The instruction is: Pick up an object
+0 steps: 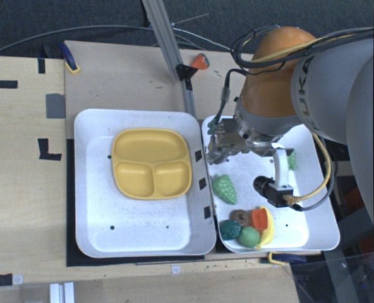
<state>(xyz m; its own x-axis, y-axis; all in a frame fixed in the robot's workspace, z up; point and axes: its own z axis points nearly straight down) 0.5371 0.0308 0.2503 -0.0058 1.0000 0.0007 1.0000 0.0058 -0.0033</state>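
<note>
My gripper (217, 151) hangs over the left part of the right bin (319, 232), just above a pale green bumpy toy (225, 189) that lies on the bin floor. A cluster of small toys sits at the bin's front: a brown ring (241, 217), a dark green piece (230, 230), a green ball (250, 237), an orange-red piece (259, 219) and a yellow banana (269, 231). A small green piece (292, 161) lies behind the black wrist fitting (270, 191).
The left bin (92, 232) holds a yellow divided plate (152, 163). A grey pole (165, 30) slants down to the bins' back edge, with an orange clip (200, 60) beside it. The arm's big orange and grey body (288, 74) covers the right bin's back.
</note>
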